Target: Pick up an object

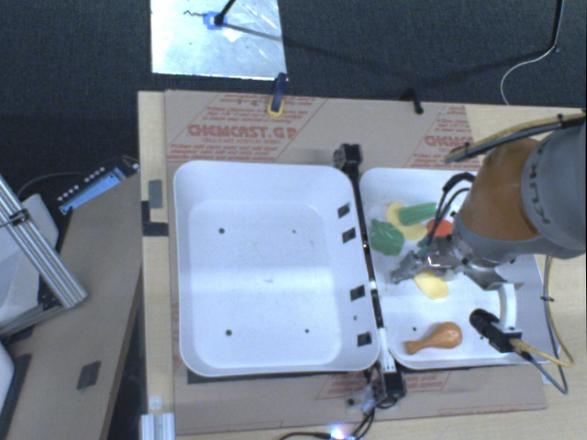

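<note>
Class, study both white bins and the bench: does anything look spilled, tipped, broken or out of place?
Nothing stands out. The toys, including a brown drumstick and a green piece, all lie inside the right bin. Both bins sit flat, side by side.

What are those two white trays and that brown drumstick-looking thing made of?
The white bins look like thin moulded plastic, smooth and slightly glossy, with rounded corners. The brown drumstick seems to be a toy of plastic or rubber: even colour, soft sheen, rounded shape. Which of the two cannot be told from here.
</note>
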{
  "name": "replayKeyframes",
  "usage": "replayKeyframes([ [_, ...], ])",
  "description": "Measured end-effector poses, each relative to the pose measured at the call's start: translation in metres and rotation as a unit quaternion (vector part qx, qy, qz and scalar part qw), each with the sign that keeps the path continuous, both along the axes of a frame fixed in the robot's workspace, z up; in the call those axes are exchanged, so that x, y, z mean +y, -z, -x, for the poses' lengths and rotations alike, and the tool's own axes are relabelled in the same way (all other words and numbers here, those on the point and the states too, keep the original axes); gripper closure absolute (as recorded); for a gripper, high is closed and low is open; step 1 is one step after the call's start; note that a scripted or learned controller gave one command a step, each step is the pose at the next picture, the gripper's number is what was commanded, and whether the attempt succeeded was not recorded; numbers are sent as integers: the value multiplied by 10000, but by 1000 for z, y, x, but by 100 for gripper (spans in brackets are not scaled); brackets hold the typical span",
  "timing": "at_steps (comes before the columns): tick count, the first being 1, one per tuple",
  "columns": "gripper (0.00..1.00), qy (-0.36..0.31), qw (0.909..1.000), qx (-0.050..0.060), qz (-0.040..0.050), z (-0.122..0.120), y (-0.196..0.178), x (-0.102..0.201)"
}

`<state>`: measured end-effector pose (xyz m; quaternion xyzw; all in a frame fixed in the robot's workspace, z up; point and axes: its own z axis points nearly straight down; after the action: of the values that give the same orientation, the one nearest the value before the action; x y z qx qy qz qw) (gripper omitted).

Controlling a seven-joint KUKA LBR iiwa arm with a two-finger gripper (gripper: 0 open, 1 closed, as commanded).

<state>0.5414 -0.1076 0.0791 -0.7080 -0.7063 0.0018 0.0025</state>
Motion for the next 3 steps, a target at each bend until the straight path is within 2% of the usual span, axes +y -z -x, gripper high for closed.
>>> replayKeyframes([
  [1, 0, -64, 9999, -93, 0, -28, -118, 62],
  [2, 100, -36, 10000, -57, 4, -26, -122, 58],
  [3, 100, 5, 10000, -23, 6, 25, -116, 15],
])
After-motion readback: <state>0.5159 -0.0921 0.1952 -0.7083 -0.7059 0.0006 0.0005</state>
